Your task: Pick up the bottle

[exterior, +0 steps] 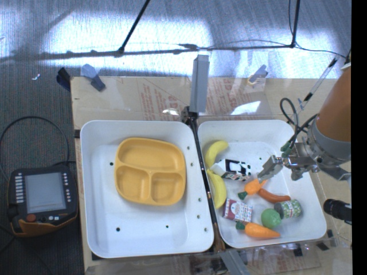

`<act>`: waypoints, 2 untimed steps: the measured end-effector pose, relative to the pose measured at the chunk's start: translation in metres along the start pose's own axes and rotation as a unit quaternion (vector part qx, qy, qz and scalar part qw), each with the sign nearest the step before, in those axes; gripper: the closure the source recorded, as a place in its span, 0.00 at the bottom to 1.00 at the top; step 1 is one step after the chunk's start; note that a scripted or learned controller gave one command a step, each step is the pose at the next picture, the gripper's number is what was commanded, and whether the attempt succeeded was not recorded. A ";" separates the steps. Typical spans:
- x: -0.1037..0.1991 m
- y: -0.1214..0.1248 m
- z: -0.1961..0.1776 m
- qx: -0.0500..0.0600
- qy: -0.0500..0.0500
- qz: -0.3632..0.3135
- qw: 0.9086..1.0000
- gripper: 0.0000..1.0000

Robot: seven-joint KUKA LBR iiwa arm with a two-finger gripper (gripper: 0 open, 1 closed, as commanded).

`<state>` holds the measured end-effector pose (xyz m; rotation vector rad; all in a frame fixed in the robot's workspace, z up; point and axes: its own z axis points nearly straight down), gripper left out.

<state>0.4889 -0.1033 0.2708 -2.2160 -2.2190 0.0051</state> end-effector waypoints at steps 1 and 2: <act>-0.045 -0.012 0.129 0.000 0.001 0.002 1.000 0.00; -0.101 -0.013 0.185 -0.001 0.000 -0.067 0.998 0.00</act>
